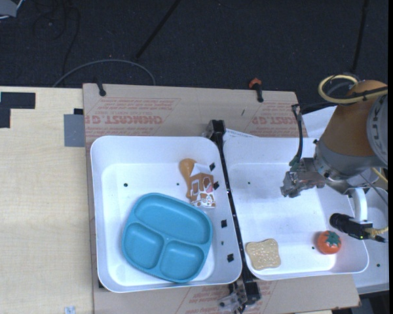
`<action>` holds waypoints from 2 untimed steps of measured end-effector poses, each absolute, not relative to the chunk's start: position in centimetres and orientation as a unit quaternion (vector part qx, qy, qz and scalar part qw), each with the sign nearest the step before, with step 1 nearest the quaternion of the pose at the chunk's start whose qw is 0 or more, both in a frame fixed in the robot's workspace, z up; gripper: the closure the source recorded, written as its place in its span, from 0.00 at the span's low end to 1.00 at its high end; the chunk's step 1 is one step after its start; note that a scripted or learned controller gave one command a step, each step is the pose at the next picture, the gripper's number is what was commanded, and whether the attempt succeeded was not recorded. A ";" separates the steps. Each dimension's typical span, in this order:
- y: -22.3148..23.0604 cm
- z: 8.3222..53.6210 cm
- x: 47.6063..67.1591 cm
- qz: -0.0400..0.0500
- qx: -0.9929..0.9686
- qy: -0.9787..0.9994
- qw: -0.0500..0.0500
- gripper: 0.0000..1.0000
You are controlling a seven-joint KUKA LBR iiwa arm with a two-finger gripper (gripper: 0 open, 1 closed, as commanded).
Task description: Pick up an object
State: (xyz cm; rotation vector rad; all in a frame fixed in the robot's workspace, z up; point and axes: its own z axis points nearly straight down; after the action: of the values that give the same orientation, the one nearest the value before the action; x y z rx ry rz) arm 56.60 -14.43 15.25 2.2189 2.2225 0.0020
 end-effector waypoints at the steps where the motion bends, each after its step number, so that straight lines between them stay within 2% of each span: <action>1: -13.9 19.7 56.4 0.000 0.707 0.708 0.000 1.00; 2: -14.0 22.1 56.5 0.000 0.707 0.708 0.000 1.00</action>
State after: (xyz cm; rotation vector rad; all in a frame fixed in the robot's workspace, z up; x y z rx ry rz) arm 56.48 -13.96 22.14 2.2196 2.2232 0.0003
